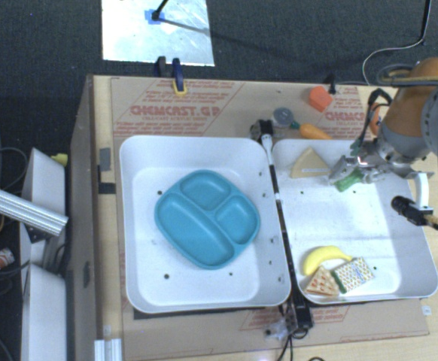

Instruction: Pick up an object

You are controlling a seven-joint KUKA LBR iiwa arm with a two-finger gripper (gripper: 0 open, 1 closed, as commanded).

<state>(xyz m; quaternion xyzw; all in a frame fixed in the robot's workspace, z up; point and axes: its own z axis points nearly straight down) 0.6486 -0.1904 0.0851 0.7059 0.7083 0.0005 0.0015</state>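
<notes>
Pincer (348, 173) low in right bin (369, 235), upper part, by green piece (346, 183) near cheese wedge (307, 164). Grip state, can't tell. Tip: centre over green piece, drop straight, squeeze before lifting.

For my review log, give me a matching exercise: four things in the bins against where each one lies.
Things:
1. blue plate
2. banana
3. tan wedge
4. gripper

Places:
A. right bin, far-left corner
B. left bin, middle
C. over the right bin's far side, beside the wedge
D. right bin, near edge

Pairs: 1-B, 2-D, 3-A, 4-C
</notes>
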